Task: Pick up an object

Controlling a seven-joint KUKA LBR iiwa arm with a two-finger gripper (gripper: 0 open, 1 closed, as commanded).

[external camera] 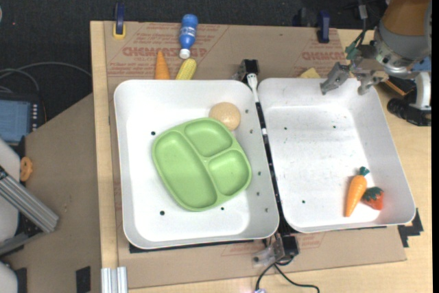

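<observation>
Two shallow white bins side by side on a cardboard-covered bench [206,44]. Left bin [137,147]: green three-compartment plastic plate [200,162], with a round beige ball [225,114] touching its rim at 1 o'clock. Right bin [322,154]: orange toy carrot [354,191] beside a small red toy [373,197] at 5 o'clock. Two-finger gripper [351,79], fingers spread, at the bin's 1 o'clock edge.

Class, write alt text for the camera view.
The gripper hovers open over the right bin's far edge, holding nothing. A toy carrot and a red toy lie near that bin's front corner; the left bin holds a green divided plate.
</observation>
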